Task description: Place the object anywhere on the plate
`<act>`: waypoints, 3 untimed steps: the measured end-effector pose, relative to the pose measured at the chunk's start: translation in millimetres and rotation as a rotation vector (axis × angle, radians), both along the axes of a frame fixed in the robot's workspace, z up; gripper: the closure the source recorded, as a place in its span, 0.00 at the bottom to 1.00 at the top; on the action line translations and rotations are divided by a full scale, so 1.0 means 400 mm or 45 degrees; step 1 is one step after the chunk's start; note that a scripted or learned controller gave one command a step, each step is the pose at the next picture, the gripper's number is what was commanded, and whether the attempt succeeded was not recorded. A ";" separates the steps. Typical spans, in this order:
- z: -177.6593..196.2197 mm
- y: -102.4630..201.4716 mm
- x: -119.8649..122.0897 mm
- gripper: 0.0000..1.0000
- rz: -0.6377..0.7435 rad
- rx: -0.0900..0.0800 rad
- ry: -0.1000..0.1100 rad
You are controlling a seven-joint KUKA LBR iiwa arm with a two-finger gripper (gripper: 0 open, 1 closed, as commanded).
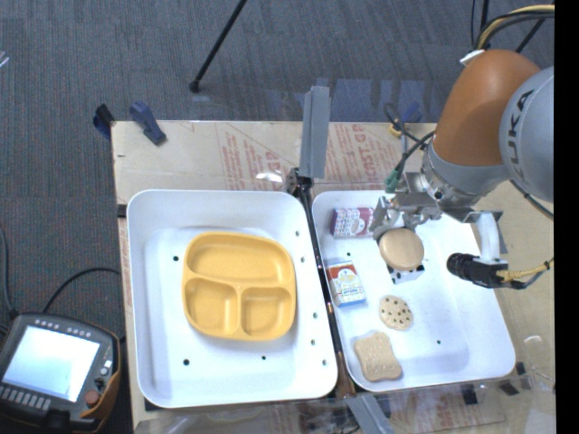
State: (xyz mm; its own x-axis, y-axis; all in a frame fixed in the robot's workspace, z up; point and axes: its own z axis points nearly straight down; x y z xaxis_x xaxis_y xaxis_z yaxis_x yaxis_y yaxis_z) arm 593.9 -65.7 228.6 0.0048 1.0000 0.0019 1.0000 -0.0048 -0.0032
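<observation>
Gripper (401, 242) down in right bin (470, 351) over round tan object (401, 248), finger state impossible to tell, grasp unconfirmed, with yellow plate (240, 285) well apart leftward in left bin (149, 242).

Grey KUKA arm (529, 125), orange band, yellow and black cables.
</observation>
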 end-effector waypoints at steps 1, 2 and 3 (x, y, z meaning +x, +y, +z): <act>-0.027 0.182 -0.001 1.00 0.014 -0.001 0.004; -0.112 0.446 0.049 1.00 0.015 -0.002 0.006; -0.086 0.443 0.050 1.00 0.015 -0.003 0.007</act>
State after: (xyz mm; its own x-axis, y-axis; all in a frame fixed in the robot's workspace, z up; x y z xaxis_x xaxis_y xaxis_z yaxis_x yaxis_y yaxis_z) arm 614.1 111.5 194.0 -0.0072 1.0000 -0.0002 0.9999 0.0072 -0.0088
